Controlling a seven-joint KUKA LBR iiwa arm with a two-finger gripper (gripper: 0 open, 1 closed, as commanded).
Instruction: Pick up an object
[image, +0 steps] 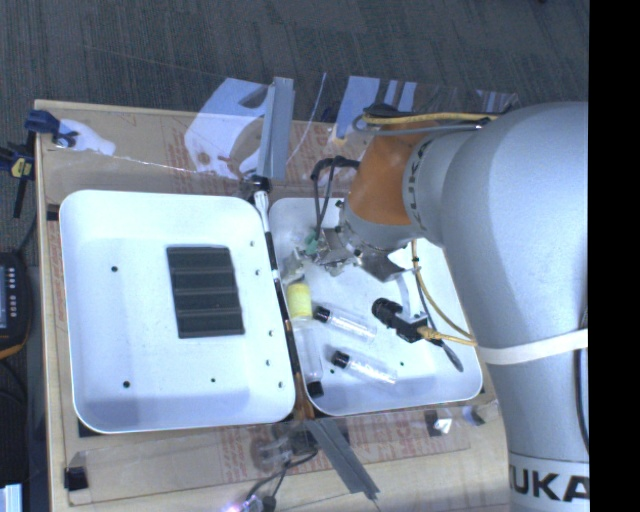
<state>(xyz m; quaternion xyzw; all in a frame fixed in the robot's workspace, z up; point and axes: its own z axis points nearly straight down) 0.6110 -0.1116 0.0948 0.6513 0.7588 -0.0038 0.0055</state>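
green bit (312, 243) is my likely target, far left in the right bin (432, 378), just beside the gripper (330, 252). can't tell if the gripper is open or closed, or has hold of anything. yellow cylinder (298, 299) lies just nearer, by the left wall, with a clear tube (348, 321) to its right. risks i see: the bit is small and near the wall, so a grab could slip off it, clip the rim or knock the cylinder.
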